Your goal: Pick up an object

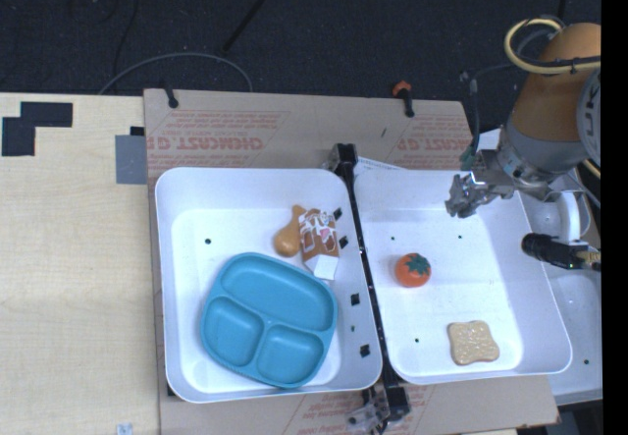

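I've got the pincer (464,195) over the right bin's (549,325) far edge; can't tell its state. Tomato (413,269) sits mid-bin, toward cam & left of it; round, no long axis.

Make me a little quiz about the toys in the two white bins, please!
1. True or false: the blue plate lies in the same bin as the tomato.
2. Which toy is nearer the gripper: A) the tomato, B) the toast?
3. Fill in: the blue plate has ___ compartments.

Key: 1. False; the plate is in the left bin, the tomato in the right bin. 2. A. 3. Three.
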Action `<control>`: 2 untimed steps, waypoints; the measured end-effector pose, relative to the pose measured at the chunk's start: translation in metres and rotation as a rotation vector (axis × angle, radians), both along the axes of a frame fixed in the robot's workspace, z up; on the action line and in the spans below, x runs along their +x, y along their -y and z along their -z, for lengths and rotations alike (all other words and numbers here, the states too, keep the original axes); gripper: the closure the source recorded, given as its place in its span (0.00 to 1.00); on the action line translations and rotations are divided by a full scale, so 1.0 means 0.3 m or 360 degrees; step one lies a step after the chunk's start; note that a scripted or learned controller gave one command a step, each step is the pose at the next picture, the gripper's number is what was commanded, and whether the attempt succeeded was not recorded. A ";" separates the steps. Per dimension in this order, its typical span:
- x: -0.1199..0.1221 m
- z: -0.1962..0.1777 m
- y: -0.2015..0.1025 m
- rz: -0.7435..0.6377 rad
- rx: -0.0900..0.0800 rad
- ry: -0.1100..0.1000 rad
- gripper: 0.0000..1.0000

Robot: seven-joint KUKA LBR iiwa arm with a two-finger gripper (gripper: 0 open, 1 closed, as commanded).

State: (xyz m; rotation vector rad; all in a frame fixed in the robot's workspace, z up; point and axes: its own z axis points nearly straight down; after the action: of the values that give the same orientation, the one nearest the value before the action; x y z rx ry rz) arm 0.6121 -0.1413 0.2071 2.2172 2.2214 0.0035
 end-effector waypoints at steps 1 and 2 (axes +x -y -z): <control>0.002 -0.171 0.003 0.0000 0.0000 -0.0003 1.00; -0.067 -0.161 -0.193 -0.0004 0.0005 -0.0013 1.00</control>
State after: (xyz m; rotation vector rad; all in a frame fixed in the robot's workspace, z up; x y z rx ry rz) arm 0.5920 -0.0834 0.2554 2.2199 2.2299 -0.0022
